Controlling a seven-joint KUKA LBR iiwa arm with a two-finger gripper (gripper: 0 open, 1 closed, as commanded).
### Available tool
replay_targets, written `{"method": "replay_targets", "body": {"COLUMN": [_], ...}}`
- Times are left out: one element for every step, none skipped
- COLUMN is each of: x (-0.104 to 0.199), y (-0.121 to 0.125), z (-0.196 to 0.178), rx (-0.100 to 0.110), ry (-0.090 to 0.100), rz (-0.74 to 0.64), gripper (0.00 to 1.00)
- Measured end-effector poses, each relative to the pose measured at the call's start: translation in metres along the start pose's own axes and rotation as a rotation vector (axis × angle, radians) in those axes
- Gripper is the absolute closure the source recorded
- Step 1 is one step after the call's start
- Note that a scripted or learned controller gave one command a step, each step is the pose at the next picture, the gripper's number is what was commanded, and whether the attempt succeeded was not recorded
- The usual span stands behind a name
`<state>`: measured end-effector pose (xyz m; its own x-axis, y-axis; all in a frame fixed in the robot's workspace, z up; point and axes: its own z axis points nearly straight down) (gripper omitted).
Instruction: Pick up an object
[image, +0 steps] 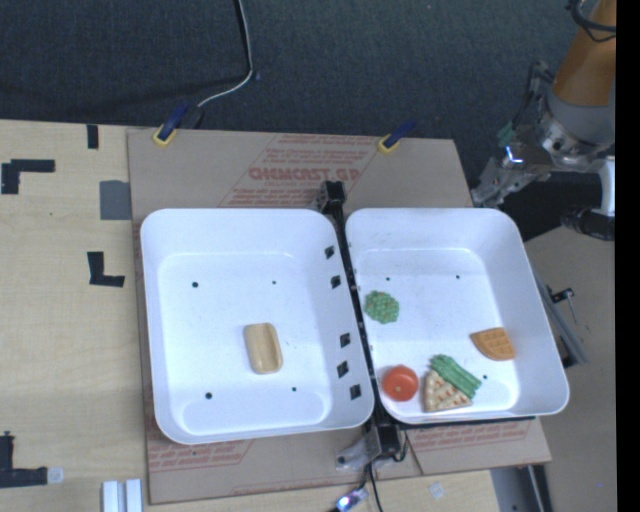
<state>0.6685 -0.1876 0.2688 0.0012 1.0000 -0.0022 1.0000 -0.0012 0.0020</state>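
Observation:
A tan bread roll (263, 348) lies in the left bin (170, 250), below its middle. The right bin (500, 235) holds a green broccoli piece (381, 306) near its left wall. Along that bin's front lie a red tomato (400, 382), a tan waffled wedge (441, 394) and a green pod (457, 372) resting on the wedge. An orange cracker (493, 343) lies at the right side. My gripper (496, 180) hangs outside the bins, just past the right bin's far right corner, well away from every object.
The bins stand on a brown cardboard sheet (300, 170) held by blue and yellow clamps (172, 122). A black divider strip (342, 300) runs between the bins. A white cable (230, 85) trails over the dark floor behind.

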Motion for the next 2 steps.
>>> {"method": "replay_targets", "body": {"x": [-0.038, -0.036], "y": [0.000, 0.000], "z": [-0.020, -0.031], "rx": [0.001, 0.001], "ry": [0.000, 0.000], "rz": [0.000, -0.002], "gripper": [1.00, 1.00]}}
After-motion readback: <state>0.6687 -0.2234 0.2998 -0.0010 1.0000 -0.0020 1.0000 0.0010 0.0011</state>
